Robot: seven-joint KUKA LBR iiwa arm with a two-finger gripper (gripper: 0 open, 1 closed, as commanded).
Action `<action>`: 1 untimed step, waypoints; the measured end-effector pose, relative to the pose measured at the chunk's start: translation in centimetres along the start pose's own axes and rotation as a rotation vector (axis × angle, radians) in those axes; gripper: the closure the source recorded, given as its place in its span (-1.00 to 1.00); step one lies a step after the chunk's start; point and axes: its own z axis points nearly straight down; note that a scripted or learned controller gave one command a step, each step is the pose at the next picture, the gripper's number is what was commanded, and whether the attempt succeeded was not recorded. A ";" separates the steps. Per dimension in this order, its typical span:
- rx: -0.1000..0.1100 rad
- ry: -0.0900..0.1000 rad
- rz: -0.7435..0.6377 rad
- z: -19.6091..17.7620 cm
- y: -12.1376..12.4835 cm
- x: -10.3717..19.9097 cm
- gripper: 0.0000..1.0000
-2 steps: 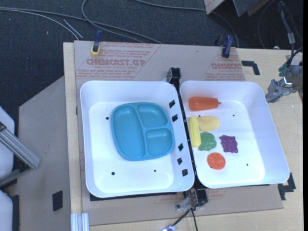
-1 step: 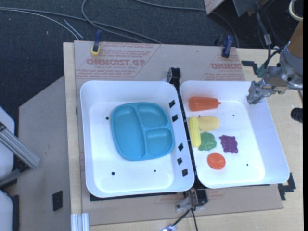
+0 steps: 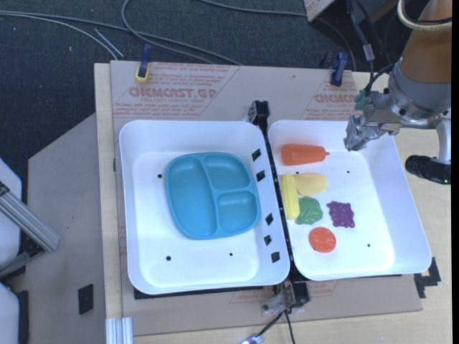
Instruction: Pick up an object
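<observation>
The right bin [image 3: 391, 213] holds toy foods: an orange carrot [image 3: 303, 154], a yellow corn cob [image 3: 289, 196], a pale yellow piece [image 3: 311, 184], a green broccoli [image 3: 310, 211], purple grapes [image 3: 341, 214] and a round orange-red fruit [image 3: 323, 240]. My gripper [image 3: 356, 139] hangs over the bin's back right part, to the right of the carrot and above it, with nothing seen between its fingers.
The left bin [image 3: 143, 264] holds a blue divided plate [image 3: 212, 194]. A black divider with clips [image 3: 267, 185] runs between the bins. Cables lie on the dark floor at the back. The arm's grey and orange body [image 3: 424, 63] stands at the right.
</observation>
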 end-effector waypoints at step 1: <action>0.003 0.000 0.000 1.9 0.5 5.6 1.00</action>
